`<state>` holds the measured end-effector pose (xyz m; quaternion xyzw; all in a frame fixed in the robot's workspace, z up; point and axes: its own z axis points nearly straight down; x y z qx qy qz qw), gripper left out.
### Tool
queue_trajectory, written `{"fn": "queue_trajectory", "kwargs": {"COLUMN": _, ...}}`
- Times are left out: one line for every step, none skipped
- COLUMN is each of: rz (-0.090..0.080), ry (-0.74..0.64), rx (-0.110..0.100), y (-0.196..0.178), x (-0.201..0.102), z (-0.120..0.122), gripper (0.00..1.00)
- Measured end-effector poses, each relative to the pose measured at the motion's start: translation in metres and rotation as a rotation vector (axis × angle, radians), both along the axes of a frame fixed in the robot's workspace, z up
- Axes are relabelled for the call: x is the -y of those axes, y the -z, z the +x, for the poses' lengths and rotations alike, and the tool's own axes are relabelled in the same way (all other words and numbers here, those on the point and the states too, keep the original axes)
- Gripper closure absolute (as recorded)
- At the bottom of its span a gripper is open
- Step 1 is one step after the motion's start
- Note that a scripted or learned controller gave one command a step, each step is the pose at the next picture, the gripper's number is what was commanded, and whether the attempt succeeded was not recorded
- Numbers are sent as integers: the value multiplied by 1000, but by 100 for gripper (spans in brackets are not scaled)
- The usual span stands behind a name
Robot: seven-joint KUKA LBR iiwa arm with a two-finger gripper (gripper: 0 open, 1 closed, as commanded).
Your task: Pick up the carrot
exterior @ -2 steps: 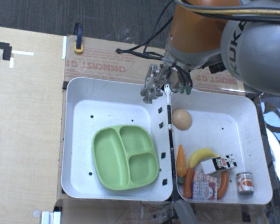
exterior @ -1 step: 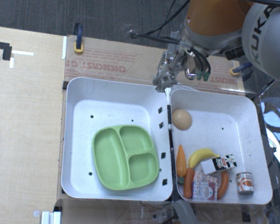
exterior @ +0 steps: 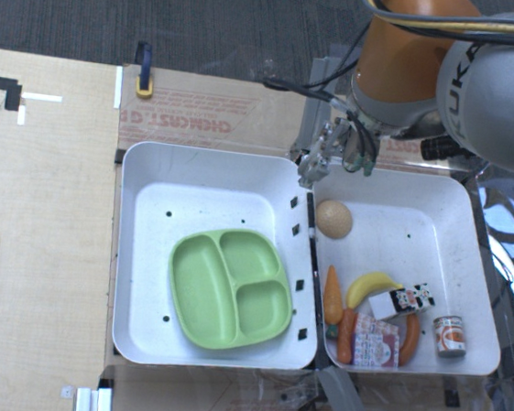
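— Picking up the carrot [exterior: 333,296] is wanted. Where is it found?

— It is found well away from the claw [exterior: 315,165], near the front of the right bin [exterior: 392,234], close beside the wall between the bins. A round tan ball [exterior: 334,218] is seen between the claw and the carrot.

— Is the claw open or closed?

— That cannot be told.

— How is it done well?

— The claw should be carried past the ball and stopped over the carrot's middle. It should be turned across the carrot, then lowered slowly. Little room is left by the wall and the banana [exterior: 370,286], so bumps must be watched for.
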<state>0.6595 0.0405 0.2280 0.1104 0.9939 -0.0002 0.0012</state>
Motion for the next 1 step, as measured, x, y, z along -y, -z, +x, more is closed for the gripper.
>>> {"fn": "queue_trajectory", "kwargs": {"rz": 0, "ry": 21, "rx": 3, "y": -62, "x": 34, "z": -17, "gripper": 100}}
